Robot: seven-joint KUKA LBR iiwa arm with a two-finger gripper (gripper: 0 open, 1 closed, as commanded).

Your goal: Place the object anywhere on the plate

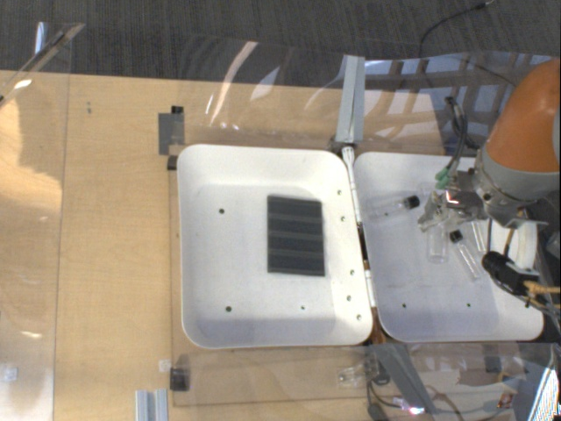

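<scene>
Pale wooden bench [105,235] is shown from above, with two shallow white bins set side by side on it and dark carpet [219,7] beyond its far edge. The left bin [219,270] holds the plate [295,235], a dark ribbed rectangle laid flat near the bin's middle. This placement is judged deliberate: a flat, central target leaves margin on every side for a drop. Nothing is seen resting on the plate, so the placing step is judged not yet done.

The object cannot be identified with certainty. A small dark piece [410,202] is seen in the right bin [412,301], just beside the gripper [443,222]. Whether it is the object or a part of the tool cannot be told, since clear, glinting parts confuse the area. Whether the gripper is open, closed or clamped on anything likewise cannot be told, and no hold is to be assumed.

The arm [530,121] is extended in from the right, its orange band above the far right part of the right bin. The wrist is directed downward and leftward, so that the gripper is set over the upper middle of that bin, well apart from the plate. This pose is judged to suit a pick within the right bin. A carry across to the left bin would be required before release.
</scene>
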